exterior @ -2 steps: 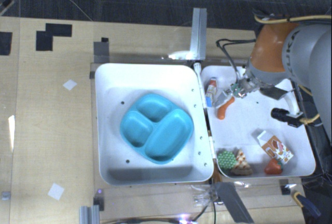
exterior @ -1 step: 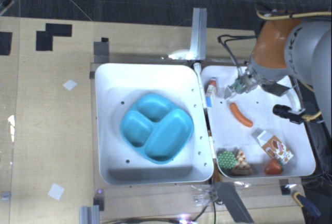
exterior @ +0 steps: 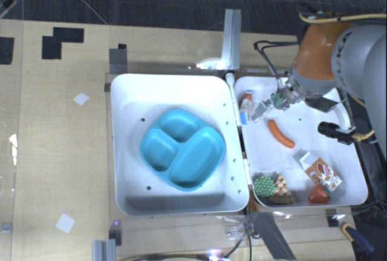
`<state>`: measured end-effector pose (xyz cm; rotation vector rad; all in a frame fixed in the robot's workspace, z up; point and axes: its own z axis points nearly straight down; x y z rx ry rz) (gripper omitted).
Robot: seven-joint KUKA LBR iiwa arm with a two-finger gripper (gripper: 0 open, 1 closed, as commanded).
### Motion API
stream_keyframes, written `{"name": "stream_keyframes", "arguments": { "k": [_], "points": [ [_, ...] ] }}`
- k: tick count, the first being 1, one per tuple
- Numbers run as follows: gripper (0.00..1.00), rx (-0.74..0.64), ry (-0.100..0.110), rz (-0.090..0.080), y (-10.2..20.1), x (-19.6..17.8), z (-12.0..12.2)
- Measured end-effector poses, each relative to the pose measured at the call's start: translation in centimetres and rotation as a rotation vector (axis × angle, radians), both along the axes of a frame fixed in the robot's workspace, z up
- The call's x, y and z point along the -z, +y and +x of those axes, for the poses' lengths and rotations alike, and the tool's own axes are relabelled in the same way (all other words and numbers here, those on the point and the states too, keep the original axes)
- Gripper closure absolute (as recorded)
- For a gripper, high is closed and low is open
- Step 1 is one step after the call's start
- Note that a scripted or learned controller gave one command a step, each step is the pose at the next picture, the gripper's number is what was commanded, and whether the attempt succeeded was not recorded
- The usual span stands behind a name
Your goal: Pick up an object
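From the overhead camera, two white bins sit side by side on the wooden bench, and the arm (exterior: 338, 54) comes in from the right, grey with that orange band, bending down over the right bin (exterior: 357, 160). The gripper (exterior: 266, 107) hangs low over the far left part of that bin, and whether it is clenched or released I cannot tell from this angle; nothing is visibly held. Just to its left, against the bin's left wall, lies a small tube (exterior: 245, 106) with a red end. Just below the gripper lies an orange sausage (exterior: 281, 133), set on a diagonal. Along the near side sit a green ball (exterior: 263, 184), a pizza slice (exterior: 282, 190) touching it, a small carton (exterior: 320, 172) and a red strawberry (exterior: 318, 194). Over in the left bin (exterior: 130, 133), a blue divided plate (exterior: 182, 148) rests in the middle.
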<state>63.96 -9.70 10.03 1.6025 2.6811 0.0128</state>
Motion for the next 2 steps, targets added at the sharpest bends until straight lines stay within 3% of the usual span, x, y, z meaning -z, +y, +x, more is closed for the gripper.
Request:
{"name": "stream_keyframes", "arguments": {
  "k": [1,2],
  "points": [
    [0.00,0.025,0.009,0.000,-3.2,1.2,-3.1],
    [0.00,0.066,0.007,0.003,-3.4,1.2,-4.7]
  ]
}}
